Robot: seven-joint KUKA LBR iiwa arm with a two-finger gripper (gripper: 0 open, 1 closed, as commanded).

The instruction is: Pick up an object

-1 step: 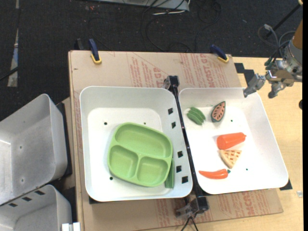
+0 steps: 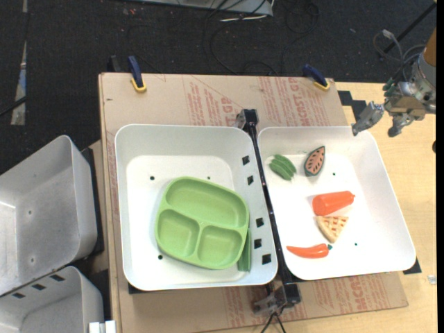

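So the gripper [image 2: 383,120] hangs above the right bin's [image 2: 388,186] far rim at about 2 o'clock, jaws spread and nothing between them. The pickable stuff sits in that bin: watermelon slice [image 2: 314,161] and green pod [image 2: 282,166] at 11 o'clock, orange carrot [image 2: 333,202] dead centre. I'd drop straight over the carrot, which lies clear of the walls, and straddle its narrow width

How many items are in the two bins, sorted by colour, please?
Green: 2, the green sectioned plastic tray in the left bin and the small green toy vegetable.
Orange-red: 2, the orange toy carrot-like piece and the red-orange toy chilli.
Brown-pink: 1, the watermelon-like slice.
Cream: 1, the wedge-shaped toy slice.
Total: 6.
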